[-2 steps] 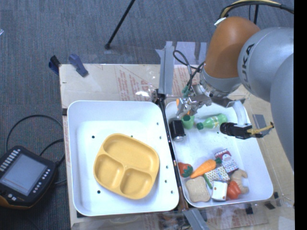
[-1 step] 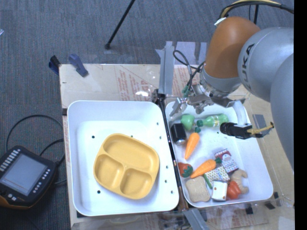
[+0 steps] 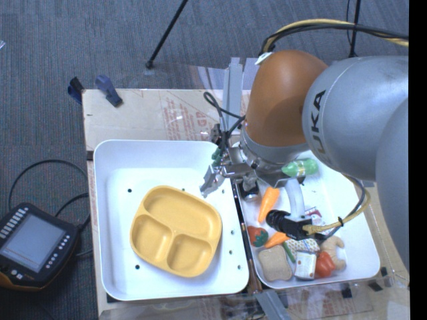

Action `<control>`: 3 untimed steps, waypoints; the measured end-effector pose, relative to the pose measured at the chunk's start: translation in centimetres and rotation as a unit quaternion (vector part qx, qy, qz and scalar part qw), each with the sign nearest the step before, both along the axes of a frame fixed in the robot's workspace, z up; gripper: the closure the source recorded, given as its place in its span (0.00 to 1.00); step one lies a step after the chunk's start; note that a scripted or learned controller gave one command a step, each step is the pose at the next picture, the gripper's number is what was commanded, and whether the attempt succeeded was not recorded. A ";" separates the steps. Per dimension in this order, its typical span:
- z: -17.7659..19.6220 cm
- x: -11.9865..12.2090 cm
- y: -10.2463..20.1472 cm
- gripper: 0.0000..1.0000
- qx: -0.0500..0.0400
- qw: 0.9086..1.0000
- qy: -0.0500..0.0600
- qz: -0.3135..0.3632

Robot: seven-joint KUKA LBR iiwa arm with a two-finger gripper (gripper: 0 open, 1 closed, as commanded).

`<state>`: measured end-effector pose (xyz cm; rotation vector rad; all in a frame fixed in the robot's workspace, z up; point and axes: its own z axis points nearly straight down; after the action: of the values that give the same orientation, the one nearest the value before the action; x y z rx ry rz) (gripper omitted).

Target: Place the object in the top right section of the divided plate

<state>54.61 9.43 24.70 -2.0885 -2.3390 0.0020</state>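
A yellow divided plate (image 3: 177, 231) lies in the left white bin (image 3: 117, 179), turned at an angle, with nothing in its three sections. My gripper (image 3: 211, 181) hangs over the right side of the left bin, just above and beyond the plate's upper right corner, close to the wall between the bins. The bulky wrist hides much of it, and I make out no object in it. An orange toy carrot (image 3: 269, 204) and a green toy piece (image 3: 300, 168) lie in the right bin (image 3: 363, 245), right of the gripper.
The right bin's front holds several toy foods: a red tomato (image 3: 257, 235), a bread slice (image 3: 272, 262), a small white carton (image 3: 305, 265), a red piece (image 3: 323, 264) and a beige figure (image 3: 331, 245). A teach pendant (image 3: 30, 242) lies on the floor at left.
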 end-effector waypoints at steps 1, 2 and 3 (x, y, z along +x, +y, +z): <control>-14.2 -2.4 2.7 0.00 0.000 0.993 -0.007 -0.114; -15.5 1.6 4.3 0.00 0.000 0.976 -0.002 -0.217; -15.7 1.1 11.3 0.00 -0.003 0.918 -0.003 -0.396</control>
<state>55.69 20.76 8.96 -2.8530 -1.3237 -0.0006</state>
